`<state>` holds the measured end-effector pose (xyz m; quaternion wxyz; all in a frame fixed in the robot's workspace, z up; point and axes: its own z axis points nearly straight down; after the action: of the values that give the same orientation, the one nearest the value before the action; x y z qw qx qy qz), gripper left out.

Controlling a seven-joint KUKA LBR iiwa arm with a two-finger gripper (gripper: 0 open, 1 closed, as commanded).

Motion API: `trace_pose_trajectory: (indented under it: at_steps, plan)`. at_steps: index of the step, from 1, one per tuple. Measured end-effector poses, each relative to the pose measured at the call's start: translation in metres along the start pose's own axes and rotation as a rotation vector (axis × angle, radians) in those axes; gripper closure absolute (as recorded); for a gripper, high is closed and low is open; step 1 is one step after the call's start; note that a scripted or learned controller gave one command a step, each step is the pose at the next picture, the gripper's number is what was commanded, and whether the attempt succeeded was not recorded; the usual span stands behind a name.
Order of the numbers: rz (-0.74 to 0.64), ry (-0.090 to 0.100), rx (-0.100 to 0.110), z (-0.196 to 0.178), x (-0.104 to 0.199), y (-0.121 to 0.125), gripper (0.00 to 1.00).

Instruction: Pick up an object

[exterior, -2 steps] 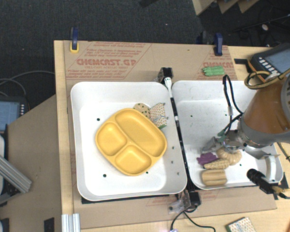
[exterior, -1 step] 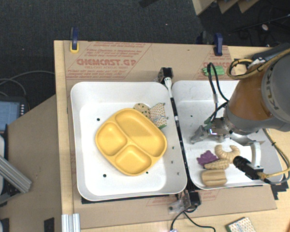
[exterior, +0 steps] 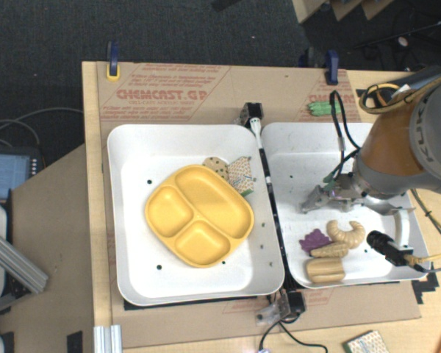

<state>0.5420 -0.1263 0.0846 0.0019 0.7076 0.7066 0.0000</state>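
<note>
Because the small pieces crowd the right bin's (exterior: pixel 279 197) near corner, a tan cylindrical block (exterior: pixel 325 271), a curled beige toy (exterior: pixel 345 234) and a purple plastic piece (exterior: pixel 315 240) lie almost touching, close to the rim. Just beyond, the gripper (exterior: pixel 327 194) hangs over bare floor, holding nothing; whether its fingers are spread I cannot tell. Farther left, a yellow three-compartment tray (exterior: pixel 198 215) fills the other bin (exterior: pixel 125 160).

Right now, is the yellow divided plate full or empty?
Empty: the yellow divided plate in the left bin shows three bare compartments.

Arm (exterior: pixel 397 153) overhangs right bin (exterior: pixel 294 153); toys (exterior: pixel 334 245) crowd its front.
</note>
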Motion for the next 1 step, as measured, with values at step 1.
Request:
trace_pose_trajectory:
  at_steps: [1]
  plan:
    - [-0.007,0.002,-0.004,-0.0004,0.0299,0.0682,0.0]
